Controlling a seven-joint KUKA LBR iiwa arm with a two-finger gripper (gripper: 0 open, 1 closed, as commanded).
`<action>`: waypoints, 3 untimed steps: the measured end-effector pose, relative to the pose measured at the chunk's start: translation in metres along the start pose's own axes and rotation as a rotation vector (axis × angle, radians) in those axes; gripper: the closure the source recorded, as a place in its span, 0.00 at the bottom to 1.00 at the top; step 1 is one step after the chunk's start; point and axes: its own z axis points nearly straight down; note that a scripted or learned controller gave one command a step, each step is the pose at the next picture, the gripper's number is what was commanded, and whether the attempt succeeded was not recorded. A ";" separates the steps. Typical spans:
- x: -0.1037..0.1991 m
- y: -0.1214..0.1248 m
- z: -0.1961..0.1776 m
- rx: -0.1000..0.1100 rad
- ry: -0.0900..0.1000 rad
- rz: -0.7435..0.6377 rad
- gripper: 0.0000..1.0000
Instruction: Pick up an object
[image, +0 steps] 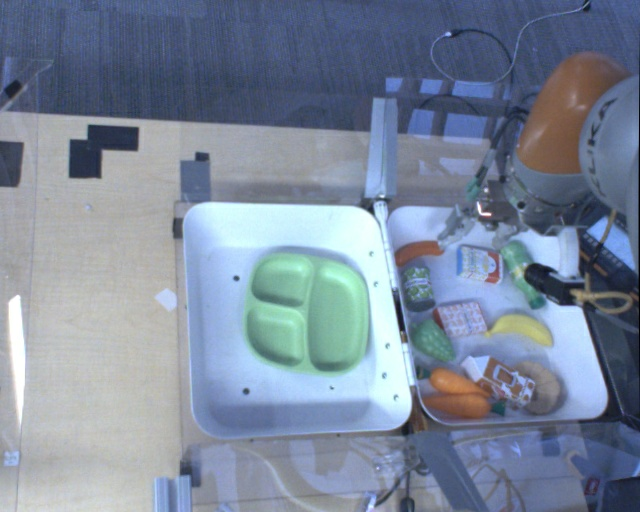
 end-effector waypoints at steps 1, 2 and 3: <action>0.063 0.005 0.001 -0.001 0.001 0.085 0.00; -0.017 -0.006 0.043 0.000 -0.001 -0.075 0.00; -0.032 -0.001 0.091 -0.017 -0.005 -0.131 0.00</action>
